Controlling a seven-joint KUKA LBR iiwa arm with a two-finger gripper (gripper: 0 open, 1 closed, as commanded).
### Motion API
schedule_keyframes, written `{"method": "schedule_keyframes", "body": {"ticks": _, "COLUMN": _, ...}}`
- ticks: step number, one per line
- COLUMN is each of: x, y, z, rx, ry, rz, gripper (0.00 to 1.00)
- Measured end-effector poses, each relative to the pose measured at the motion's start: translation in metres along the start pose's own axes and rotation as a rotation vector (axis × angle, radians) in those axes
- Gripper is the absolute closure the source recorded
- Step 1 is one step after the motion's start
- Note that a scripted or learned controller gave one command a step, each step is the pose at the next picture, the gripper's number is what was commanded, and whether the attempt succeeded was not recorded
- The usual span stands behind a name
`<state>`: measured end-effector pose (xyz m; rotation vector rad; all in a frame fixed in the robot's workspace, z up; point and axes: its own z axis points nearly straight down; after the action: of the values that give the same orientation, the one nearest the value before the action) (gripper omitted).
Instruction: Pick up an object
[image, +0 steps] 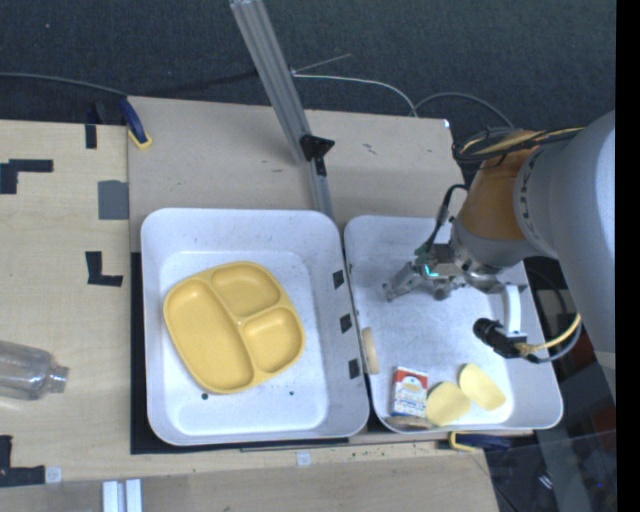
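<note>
Risk lies in the gap: the fingers (400, 287) hang over bare floor in the right bin (400, 235), spread partly open with nothing between them. The nearest objects (a small red-and-white packet (409, 391) and two yellow pieces (466, 394)) sit well apart, toward the bin's near corner, so closing here probably grabs nothing.

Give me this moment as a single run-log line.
hand: over right bin, nothing seen held | small carton, two yellow pieces: right bin, near edge | yellow divided plate: left bin
</note>
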<state>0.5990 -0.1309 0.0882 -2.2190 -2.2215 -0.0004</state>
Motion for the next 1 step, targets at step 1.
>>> {"method": "schedule_keyframes", "body": {"ticks": 1, "x": 0.0012, "y": 0.0000, "z": -0.0096, "rx": 0.001, "ry": 0.002, "rz": -0.001, "gripper": 1.00}}
